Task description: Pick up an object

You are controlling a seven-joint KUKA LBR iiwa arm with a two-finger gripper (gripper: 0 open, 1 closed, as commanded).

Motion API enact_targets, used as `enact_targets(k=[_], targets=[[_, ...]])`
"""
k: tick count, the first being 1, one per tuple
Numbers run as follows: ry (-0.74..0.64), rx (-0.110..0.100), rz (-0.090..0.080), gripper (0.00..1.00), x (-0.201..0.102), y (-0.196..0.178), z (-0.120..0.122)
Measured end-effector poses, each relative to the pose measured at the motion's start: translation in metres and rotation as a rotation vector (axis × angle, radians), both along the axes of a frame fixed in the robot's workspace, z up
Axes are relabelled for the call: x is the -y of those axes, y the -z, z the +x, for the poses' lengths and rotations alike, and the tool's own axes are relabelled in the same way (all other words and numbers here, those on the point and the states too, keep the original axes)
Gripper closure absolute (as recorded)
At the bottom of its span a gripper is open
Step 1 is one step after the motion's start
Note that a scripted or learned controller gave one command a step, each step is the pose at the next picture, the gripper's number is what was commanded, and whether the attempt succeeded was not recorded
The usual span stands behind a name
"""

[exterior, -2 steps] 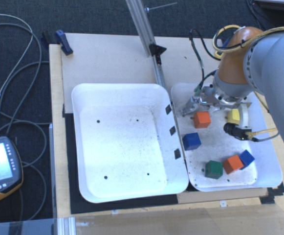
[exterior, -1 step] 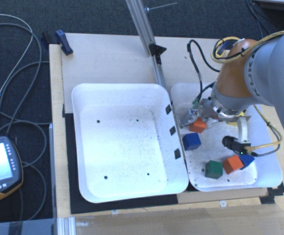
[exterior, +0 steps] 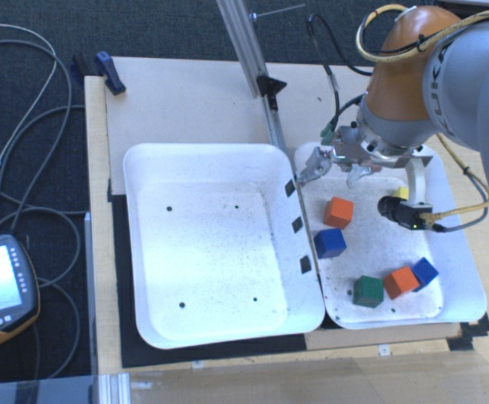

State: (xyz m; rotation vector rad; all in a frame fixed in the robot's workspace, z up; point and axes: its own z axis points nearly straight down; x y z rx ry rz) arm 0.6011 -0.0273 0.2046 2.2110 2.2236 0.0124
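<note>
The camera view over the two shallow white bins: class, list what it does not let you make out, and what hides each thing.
1. The robot's hand: the grey arm's wrist covers its top, so its grip state is unclear.
2. The small yellow object: mostly hidden behind the arm's black fitting, so its shape is unclear.
3. The right white bin: its far end lies under the arm.
4. The handheld screen unit: cut by the left edge.
</note>
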Motion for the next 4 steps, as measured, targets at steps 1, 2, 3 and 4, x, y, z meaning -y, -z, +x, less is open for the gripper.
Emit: enact_targets(k=[1, 2, 3, 4], targets=[[0.011, -0.021, -0.001, 0.00, 0.061, 0.101, -0.016], [0.005, -0.010, 0.000, 1.00, 0.057, 0.085, -0.013], [0.007, -0.001, -0.005, 1.00, 0.096, 0.028, 0.024], [-0.004, -0.004, 0.002, 1.00, 0.008, 0.003, 0.056]])
